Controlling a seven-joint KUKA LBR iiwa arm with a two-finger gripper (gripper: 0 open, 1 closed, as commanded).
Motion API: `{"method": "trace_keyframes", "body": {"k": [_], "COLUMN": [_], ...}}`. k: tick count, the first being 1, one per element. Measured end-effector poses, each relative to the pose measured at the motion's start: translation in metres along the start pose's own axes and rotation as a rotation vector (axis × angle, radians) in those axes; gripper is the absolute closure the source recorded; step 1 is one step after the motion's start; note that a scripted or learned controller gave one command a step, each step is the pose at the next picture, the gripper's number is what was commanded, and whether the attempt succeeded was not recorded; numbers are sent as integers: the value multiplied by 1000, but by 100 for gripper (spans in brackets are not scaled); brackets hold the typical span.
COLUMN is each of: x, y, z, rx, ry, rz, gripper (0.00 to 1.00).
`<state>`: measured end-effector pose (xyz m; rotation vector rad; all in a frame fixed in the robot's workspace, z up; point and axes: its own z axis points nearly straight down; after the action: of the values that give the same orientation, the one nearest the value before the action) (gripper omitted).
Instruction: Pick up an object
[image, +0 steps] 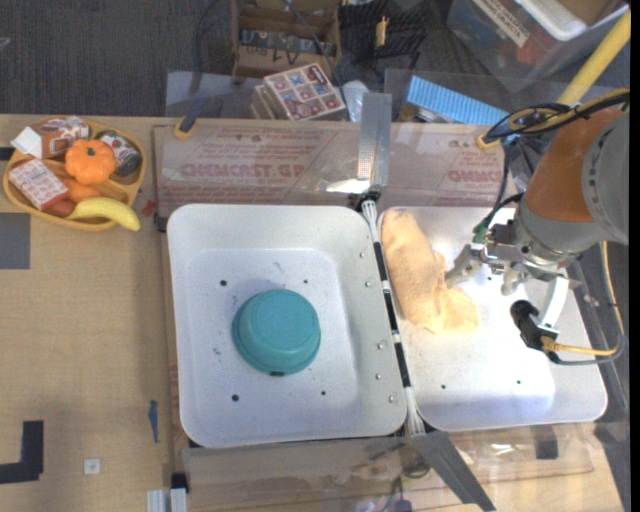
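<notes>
Arm enters from the right and hangs over the right bin. Tool sits low, just beside the right edge of a pale tan cloth; whether it touches the cloth cannot be told. Tool state: cannot tell, open or closed not visible at this angle. Cloth lies crumpled along the left wall of the right bin. Left bin holds a teal bowl, upside down, near centre. Bench carries a tray of toy fruit at far left.
</notes>
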<state>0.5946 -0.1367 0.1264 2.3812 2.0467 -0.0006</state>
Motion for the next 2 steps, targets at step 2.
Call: {"method": "trace_keyframes", "body": {"k": [2], "x": [13], "y": [-5], "z": [35], "rx": [-12], "ry": [1], "rz": [-25], "gripper": [0]}}
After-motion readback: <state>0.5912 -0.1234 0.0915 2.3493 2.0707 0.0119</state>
